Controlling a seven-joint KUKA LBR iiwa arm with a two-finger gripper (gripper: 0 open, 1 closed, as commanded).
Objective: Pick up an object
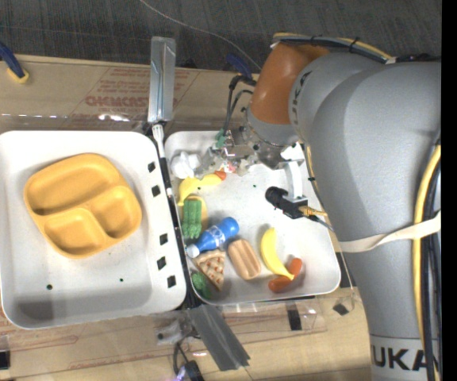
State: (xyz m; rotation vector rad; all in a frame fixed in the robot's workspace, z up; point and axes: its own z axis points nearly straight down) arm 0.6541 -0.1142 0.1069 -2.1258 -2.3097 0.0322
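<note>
You see the gripper (227, 151) low over the right bin's (324, 280) far corner, among small clutter; jaw state cannot be told; nothing visibly held; banana (270, 251), hot dog (243, 259) and blue bottle (218, 233) lie nearer; the pick looks undone.

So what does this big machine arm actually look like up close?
The arm is bulky, rounded and grey, with an orange band above the wrist. Thin dark cables run along it, and white KUKA lettering shows near its base. The tool at its end is a small cluster of metal parts and wiring.
</note>
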